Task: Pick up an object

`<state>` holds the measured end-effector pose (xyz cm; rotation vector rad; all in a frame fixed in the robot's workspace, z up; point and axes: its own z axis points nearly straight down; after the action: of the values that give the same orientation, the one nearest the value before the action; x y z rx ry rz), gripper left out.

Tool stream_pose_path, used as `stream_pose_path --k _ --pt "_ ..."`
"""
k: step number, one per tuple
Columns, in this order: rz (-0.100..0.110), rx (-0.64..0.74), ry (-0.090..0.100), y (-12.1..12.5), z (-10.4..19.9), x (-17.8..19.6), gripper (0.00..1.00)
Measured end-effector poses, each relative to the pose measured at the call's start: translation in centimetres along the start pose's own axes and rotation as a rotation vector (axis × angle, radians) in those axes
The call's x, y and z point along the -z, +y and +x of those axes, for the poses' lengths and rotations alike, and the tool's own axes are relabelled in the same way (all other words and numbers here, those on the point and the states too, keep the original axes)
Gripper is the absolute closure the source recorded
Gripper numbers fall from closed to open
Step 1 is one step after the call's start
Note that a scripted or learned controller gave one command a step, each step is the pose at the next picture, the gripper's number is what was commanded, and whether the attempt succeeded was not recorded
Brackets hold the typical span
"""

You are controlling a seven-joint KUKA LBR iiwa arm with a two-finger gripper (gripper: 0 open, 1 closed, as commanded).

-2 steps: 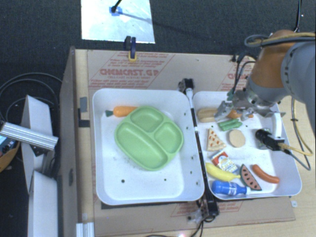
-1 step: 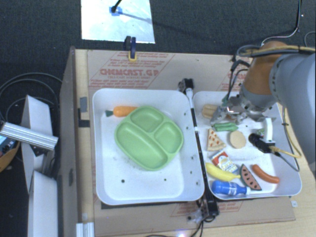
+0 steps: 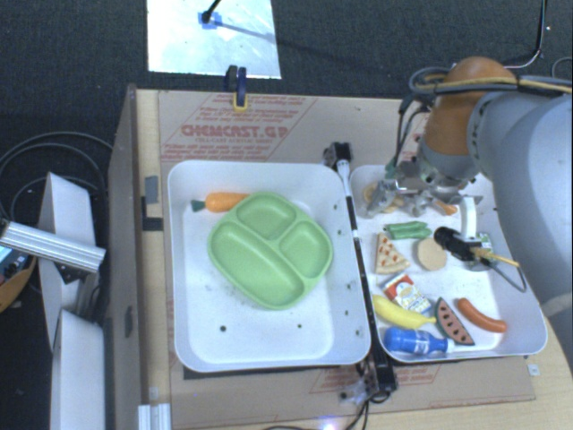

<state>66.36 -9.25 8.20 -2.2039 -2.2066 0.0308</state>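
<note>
Left of the bench: dark carpet, black cables (image 3: 36,164), a metal bar (image 3: 52,245) lying on white boxes. Beyond the far edge, a shiny sheet (image 3: 211,23) lies on the floor. The bench (image 3: 152,348) is covered with brown card printed in red, with a small clamp (image 3: 237,86) at its far edge.

Left bin (image 3: 192,330): a carrot (image 3: 224,202) by the far-left corner, touching a green divided plate (image 3: 269,249) in the middle.

Right bin (image 3: 528,330) holds the pickable things:
- pizza slice (image 3: 389,253) by the left wall
- green piece (image 3: 407,231) just beyond the pizza slice
- tan disc (image 3: 431,255) beside the pizza slice
- red-and-white packet (image 3: 407,292), banana (image 3: 400,313) and blue bottle (image 3: 414,341) toward the near-left corner
- watermelon slice (image 3: 452,322) and sausage (image 3: 482,315) near the near edge

The pincer (image 3: 414,197) is low over the right bin's far end, above some pale pieces too small to name. Can't tell whether it is released or clenched, and no object is visibly held. The grey arm (image 3: 528,150) comes in from the right.
</note>
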Motion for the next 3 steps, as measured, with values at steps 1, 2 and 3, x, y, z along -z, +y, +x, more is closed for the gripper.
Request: stream_pose_path --k 1,2,3 --pt "0.000 -0.005 0.004 -0.12 -0.82 -0.16 0.00" --pt "0.000 -0.006 0.004 -0.12 -0.95 -0.19 0.00" --pt "-0.001 -0.004 0.003 -0.12 -0.80 -0.20 0.00"
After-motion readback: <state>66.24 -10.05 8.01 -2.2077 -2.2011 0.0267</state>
